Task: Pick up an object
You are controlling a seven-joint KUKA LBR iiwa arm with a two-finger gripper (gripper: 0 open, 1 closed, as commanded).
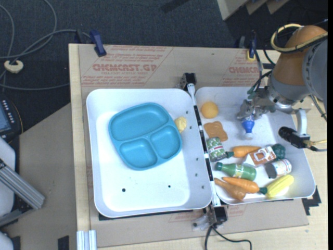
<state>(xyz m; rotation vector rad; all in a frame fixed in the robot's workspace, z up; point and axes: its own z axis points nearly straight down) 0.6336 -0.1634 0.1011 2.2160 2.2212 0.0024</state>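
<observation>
1. Starting at the left, the left bin (104,139) carries a blue divided plate (144,135), with a small yellow piece (180,123) just beside the plate's right edge.
2. Across the divider, the right bin (229,94) holds the pile to pick from: an orange ball (209,109), a brown slice (215,130), a small green-labelled can (215,148), a green bottle (237,170), two carrots (244,151) (240,185), a red and white carton (263,155), a tin (281,167) and a corn cob (280,185).
3. Further right, near the bin's back, the gripper (251,113) hangs low over a small blue thing (248,126), which sits just under its tip.
4. Whether the jaws are spread or pinching the blue thing, I cannot tell; the wrist hides them.
5. Judging by this, the pick looks under way but not proven: nothing is clearly lifted, and the grasp and raise are left to do.
</observation>
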